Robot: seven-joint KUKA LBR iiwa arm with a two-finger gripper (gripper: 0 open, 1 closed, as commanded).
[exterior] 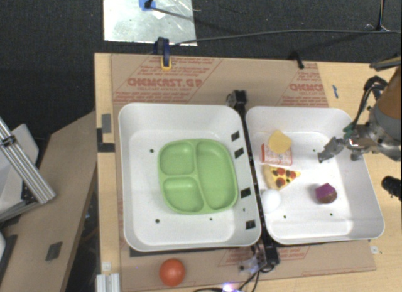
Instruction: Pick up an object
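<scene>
- The end effector [328, 152] reaches in from the right over the right bin [361, 225], hanging above bare white floor near its far right side; it is too small and dark to tell whether it is spread or pressed together, and nothing shows pinched in it.
- The candidates for picking all lie in the right bin. A purple object [325, 193] sits alone toward the near right, apart from the end effector and a little nearer than it.
- A yellow block [279, 141] rests at the far left of that bin, touching or lying over a red-and-white card [277, 156]; just nearer lies a pizza-slice toy [281, 176], and a pale round thing [271, 201] sits nearest, hard against the left wall.
- That cluster is crowded along the wall, which would likely hinder a clean grasp; the purple object, with free floor all round, looks the easier target.
- The left bin [135, 159] holds a green divided tray [197, 176], set flat in the middle, probably as a place to put things down.
- An orange ball [172, 271] lies on the desk [103, 178] outside both bins, near the near edge, probably out of play.
- Judged so, the pick has not yet begun: nothing is lifted.
</scene>
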